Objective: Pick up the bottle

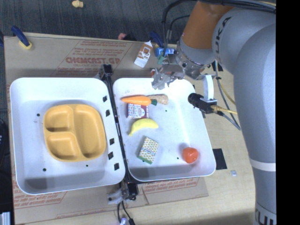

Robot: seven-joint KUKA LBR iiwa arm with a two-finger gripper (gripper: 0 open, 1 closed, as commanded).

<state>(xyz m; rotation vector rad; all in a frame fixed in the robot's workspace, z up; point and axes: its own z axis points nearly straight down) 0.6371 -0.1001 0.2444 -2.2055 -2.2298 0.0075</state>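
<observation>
My claw [161, 81] hangs over the far rim of the right bin [201, 139]; I cannot tell whether it is open or closed. No item is visibly held. The bottle [143, 55], as I judge the small white object to be, lies outside both bins on the cardboard beyond. Risk: descending here would strike the rim or take the carrot [136, 99] instead.
</observation>
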